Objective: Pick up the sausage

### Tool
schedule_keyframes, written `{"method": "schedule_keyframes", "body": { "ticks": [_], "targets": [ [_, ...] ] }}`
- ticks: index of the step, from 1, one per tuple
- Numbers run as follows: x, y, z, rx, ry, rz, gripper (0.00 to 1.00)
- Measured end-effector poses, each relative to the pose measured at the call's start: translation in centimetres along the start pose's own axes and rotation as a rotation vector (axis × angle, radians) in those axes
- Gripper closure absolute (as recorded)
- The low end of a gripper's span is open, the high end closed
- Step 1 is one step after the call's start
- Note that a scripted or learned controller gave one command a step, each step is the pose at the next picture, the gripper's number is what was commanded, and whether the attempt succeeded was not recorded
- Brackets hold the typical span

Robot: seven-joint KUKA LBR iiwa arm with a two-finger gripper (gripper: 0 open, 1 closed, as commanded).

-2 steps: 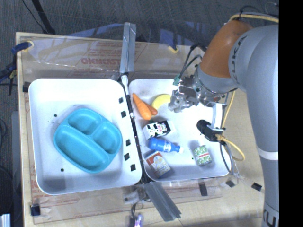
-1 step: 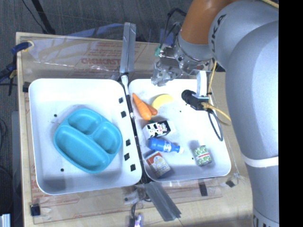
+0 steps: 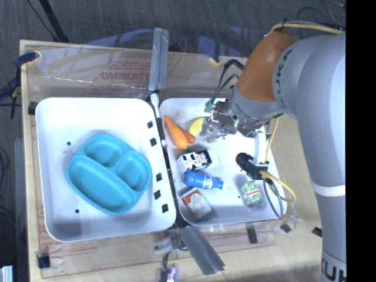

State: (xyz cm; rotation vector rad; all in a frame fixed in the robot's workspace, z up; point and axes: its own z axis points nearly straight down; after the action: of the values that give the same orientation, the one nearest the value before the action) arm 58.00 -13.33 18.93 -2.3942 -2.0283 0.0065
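The sausage [image 3: 178, 132], at nine o'clock of the gripper [image 3: 212, 128] whose closure I cannot tell, needs a centred, crosswise grasp.

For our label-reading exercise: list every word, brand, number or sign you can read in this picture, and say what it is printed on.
"KU": large grey letters, cut off at the frame's edge, on the arm's base.
Red mirrored print on the clear sheet behind the bins: too blurred to read.
Labels on the small can, the blue bottle and the red packet: too small to read.
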Motion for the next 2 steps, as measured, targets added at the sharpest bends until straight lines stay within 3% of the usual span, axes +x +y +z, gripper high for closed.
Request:
{"method": "schedule_keyframes", "body": {
  "ticks": [1,2],
  "targets": [
    [2.9,-5.7,3.5,-0.001,0.000,-0.130,1.00],
    [3.5,1.5,-4.1,-0.003,0.001,-0.062,1.00]
  ]
}}
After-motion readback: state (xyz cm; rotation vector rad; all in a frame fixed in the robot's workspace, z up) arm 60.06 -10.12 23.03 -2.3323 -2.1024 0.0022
